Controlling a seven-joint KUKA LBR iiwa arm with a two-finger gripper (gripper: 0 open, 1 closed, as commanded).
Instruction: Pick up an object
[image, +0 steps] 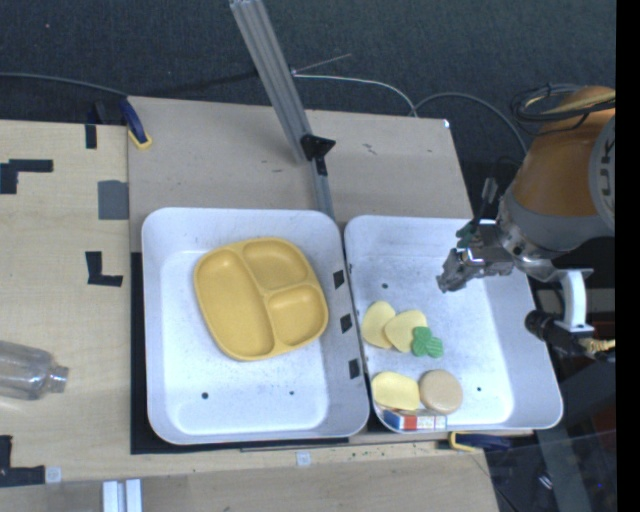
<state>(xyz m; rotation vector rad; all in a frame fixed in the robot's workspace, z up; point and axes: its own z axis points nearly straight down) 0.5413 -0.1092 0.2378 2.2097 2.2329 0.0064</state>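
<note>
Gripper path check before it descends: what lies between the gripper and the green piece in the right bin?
In the camera view, bare white bin floor separates the gripper from the green piece.

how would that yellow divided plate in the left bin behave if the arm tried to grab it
The yellow divided plate looks like moulded plastic, so probably stiff and light. It lies flat in the left bin, so it likely won't roll or tip, but may slide when pushed. Its broad, low shape probably leaves only the rim for gripping.

The grey arm (560, 200) with its orange band reaches in from the right, wrist bent down and leftward, its dark hand (452, 277) hanging low.
</note>
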